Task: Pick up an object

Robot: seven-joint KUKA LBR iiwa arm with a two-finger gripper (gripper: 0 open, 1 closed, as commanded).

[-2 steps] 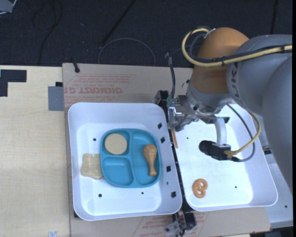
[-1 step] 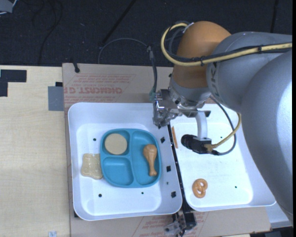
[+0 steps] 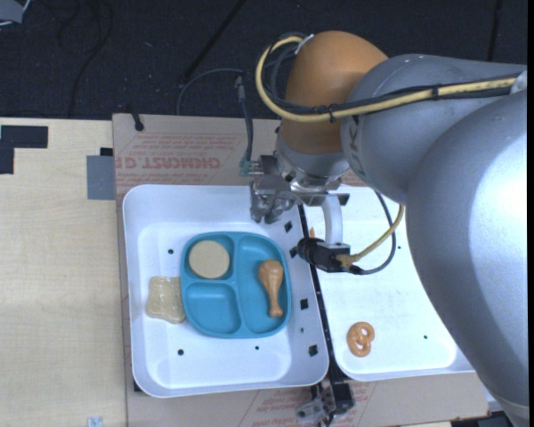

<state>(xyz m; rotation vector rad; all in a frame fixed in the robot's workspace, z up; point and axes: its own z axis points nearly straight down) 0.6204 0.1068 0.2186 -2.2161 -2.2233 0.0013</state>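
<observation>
- The grey arm (image 3: 445, 176) sweeps in from the right, its orange band (image 3: 325, 65) high over the back edge of the bins, wrist pointing straight down.
- The jaws (image 3: 269, 205) hang over the back of the left bin (image 3: 151, 354), near the divide between the bins; cannot tell how far open they are, and nothing shows between them.
- Two white bins sit side by side on the counter (image 3: 44, 265).
- Left bin: one blue divided tray (image 3: 215, 314), with one round tan patty (image 3: 208, 259) in its back-left compartment and one drumstick (image 3: 272, 286) in its right compartment.
- One pale bread-like piece (image 3: 165, 299) lies just beside the tray's left edge.
- Right bin (image 3: 427, 354): one small pretzel (image 3: 361, 338) near the front.
- Cardboard (image 3: 178, 158) lies under the bins; behind the counter, dark floor with cables (image 3: 214, 38).
</observation>
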